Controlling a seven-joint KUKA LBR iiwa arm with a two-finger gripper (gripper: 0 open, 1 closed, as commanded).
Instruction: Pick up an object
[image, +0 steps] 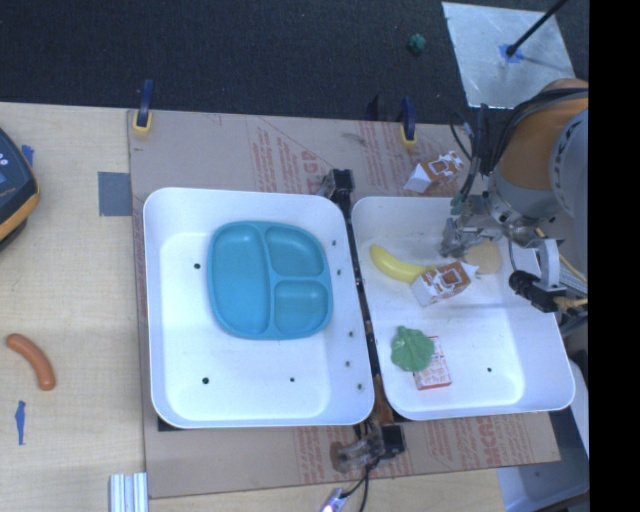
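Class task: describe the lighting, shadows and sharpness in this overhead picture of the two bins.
Camera view: even, soft light; the white bins look bright without harsh glare; the blue divided plate casts hardly any shadow; the gripper area is slightly blurred, while the banana stays fairly sharp.

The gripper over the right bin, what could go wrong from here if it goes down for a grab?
The gripper hangs above a tight cluster: the banana, a small carton and a pale round item lie close together, so it may nudge one aside or close on two. It also sits near the right bin's back wall, which could block a finger.
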